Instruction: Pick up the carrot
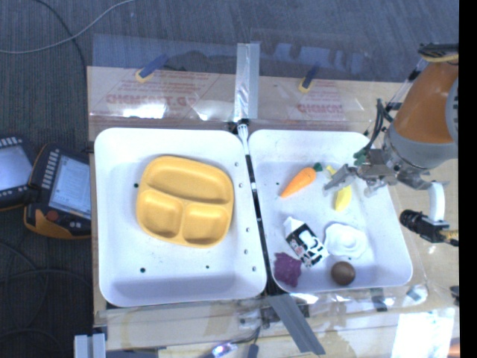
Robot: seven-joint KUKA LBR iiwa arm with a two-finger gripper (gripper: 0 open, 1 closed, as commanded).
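The bench carried two shallow white bins side by side, with a strip of clear plastic sheet point(223, 88) taped along its far edge and dark grey carpet point(223, 6) beyond, crossed by a thin white cable point(112, 10). The left bin point(112, 274) held a yellow divided tray point(184, 200) near its middle. In the right bin point(387, 267) the carrot point(299, 181) lay toward the far left part, its green top pointing to the right, untouched and apart from the other items. The gripper point(358, 176) hung over the bin's far right side, just right of the carrot and above a small yellow piece point(343, 197); whether it was spread or closed could not be told. Nearer the front lay a black-and-white carton point(305, 243), a purple lump point(287, 268), a white lump point(346, 241) and a brown ball point(343, 273). A control pendant point(59, 200) sat on the carpet to the left.
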